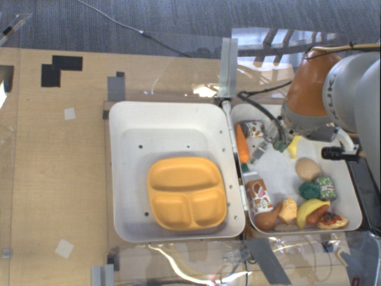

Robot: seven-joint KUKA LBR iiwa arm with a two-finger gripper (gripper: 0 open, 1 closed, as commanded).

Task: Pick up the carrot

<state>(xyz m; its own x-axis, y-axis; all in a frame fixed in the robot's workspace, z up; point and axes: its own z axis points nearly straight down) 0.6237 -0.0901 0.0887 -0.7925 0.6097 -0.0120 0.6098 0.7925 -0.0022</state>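
The carrot (241,143) is a slim orange stick with a dark green end. It lies lengthwise against the left wall of the right bin (355,200), near that bin's far end. My gripper (268,145) hangs low over the same bin, just right of the carrot and apart from it. The grey arm with its orange band (306,94) rises behind it to the right. Nothing shows held in the gripper.
The right bin holds several toy foods: a printed packet (254,128), a small bottle (257,194), a beige egg shape (308,169), broccoli (309,190), a banana (308,211) and a pizza slice (332,221). A yellow divided tray (187,192) lies in the left bin (137,130).
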